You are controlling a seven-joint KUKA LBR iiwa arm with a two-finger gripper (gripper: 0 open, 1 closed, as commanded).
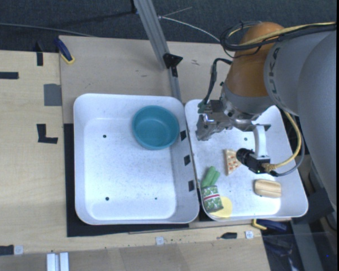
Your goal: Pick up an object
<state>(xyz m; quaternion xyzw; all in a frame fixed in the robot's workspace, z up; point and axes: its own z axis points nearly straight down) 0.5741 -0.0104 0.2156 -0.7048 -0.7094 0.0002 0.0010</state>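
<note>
My gripper [205,130] hangs over the upper left part of the right bin [294,208], close to the wall shared with the left bin. A pizza slice [231,161] lies below and to the right of it. A green packet [209,177] and a green can on a yellow disc [213,200] lie along the bin's left side, nearer the front. A tan bread roll [267,188] rests at the lower right. Nothing shows between the gripper's fingers.
The left bin [101,202] holds a blue bowl [155,127] at its upper right corner. A grey metal pole [155,33] slants down to the bins' shared top edge. My grey arm [311,83] covers the right bin's right side.
</note>
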